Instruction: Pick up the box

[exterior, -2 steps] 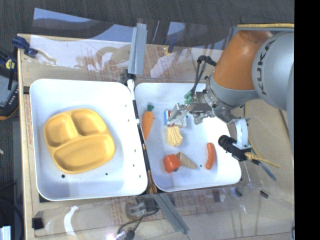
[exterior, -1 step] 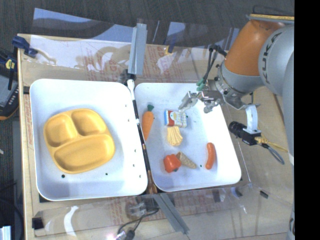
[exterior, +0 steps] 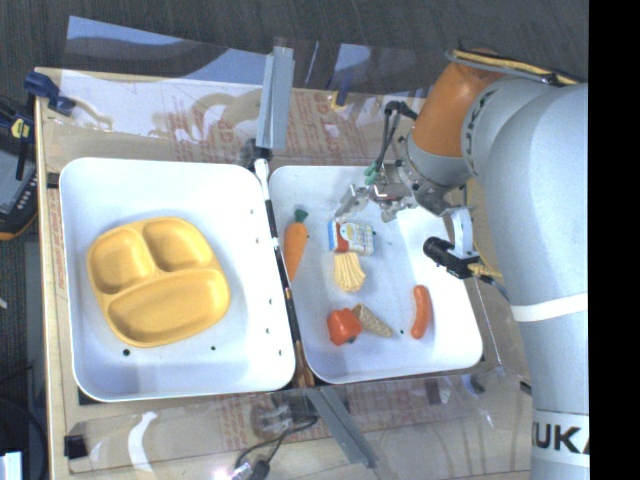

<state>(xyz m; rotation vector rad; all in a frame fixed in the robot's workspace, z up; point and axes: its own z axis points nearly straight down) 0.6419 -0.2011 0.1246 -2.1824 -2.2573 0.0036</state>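
The metal two-finger pincer [exterior: 368, 196] on the big grey arm with the orange band [exterior: 490, 138] hangs over the far part of the right white plastic bin [exterior: 455, 353], and I cannot tell if it is spread or pressed together, because the picture is too small there. The small white, blue and red cardboard box [exterior: 352, 236] lies flat in that bin, just below the pincer and a little to its left, and it looks like nothing is gripped yet. A pale yellow ridged toy like a bunch of fries [exterior: 348, 271] touches the box on the side away from the pincer. A long orange toy carrot with a green top [exterior: 294, 246] lies farther left of the pincer, near the wall. A red toy sausage [exterior: 421, 311], a red toy pepper [exterior: 343, 326] and a tan toy cone [exterior: 374, 320] lie well past the box, toward the near side. The yellow plastic tray with three parts [exterior: 158, 279] sits in the other white bin [exterior: 75, 268], far off to the pincer's left. To do this step well, I think the pincer should slide over the middle of the box, turn to grip its short sides, and go straight down so it does not bump the yellow toy. Then it should squeeze softly and lift slowly, since a light box can slip or tip
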